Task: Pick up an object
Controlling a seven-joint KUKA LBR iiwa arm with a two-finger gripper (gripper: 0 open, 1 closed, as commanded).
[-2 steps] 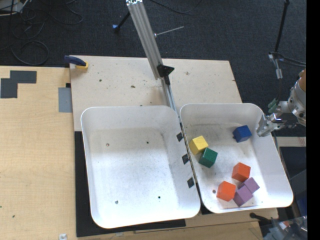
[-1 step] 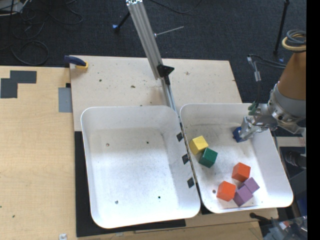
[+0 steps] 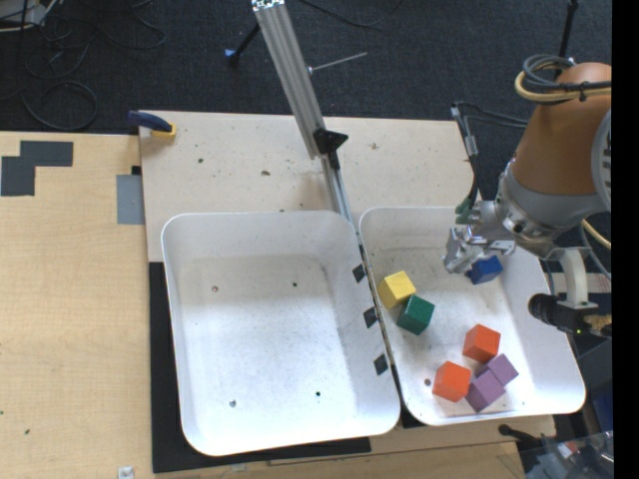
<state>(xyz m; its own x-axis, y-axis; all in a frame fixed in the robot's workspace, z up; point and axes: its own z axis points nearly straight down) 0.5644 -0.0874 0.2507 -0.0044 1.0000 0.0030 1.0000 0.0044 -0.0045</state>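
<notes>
My gripper (image 3: 467,255) hangs over the upper part of the right bin (image 3: 559,392). A blue block (image 3: 487,269) lies right against its lower right side, partly hidden by it; whether the block is gripped or just beside it is unclear. Further left in the same bin a yellow block (image 3: 397,287) touches a green block (image 3: 415,314). Near the front lie two orange blocks (image 3: 481,343) (image 3: 451,380) and two purple blocks (image 3: 501,369) (image 3: 484,391), close together.
The left bin (image 3: 180,297) adjoins the right one along a shared rim with black clips (image 3: 369,317). A slanted metal pole (image 3: 295,78) rises behind the bins. The arm's orange band (image 3: 564,133) fills the right side.
</notes>
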